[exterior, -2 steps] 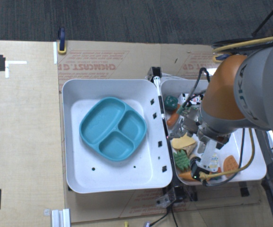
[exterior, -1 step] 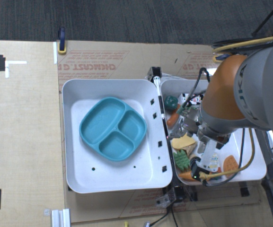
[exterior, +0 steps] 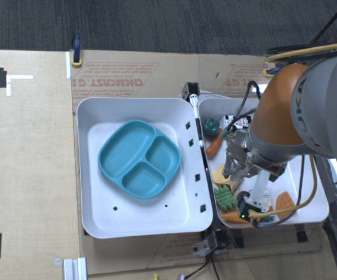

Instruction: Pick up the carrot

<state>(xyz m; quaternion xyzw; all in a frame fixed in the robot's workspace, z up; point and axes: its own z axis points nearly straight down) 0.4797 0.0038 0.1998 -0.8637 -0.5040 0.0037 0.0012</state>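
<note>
The carrot (exterior: 214, 147), a short orange piece lying at a slant, rests by the left wall of the right bin (exterior: 308, 214). A dark green round piece (exterior: 211, 125) sits just above its upper end. My gripper (exterior: 233, 167) hangs low in this bin, just right of and below the carrot, over a yellow item (exterior: 221, 177). Nothing shows between the gripper and the carrot. The grey wrist and the orange band (exterior: 276, 112) hide much of the bin's middle.
The left bin (exterior: 89, 214) holds a blue divided plate (exterior: 139, 158). In the right bin a green leafy toy (exterior: 224, 198), an orange item (exterior: 232, 217) at the front wall and an orange slice (exterior: 284, 202) lie near the gripper. Cables loop around the wrist.
</note>
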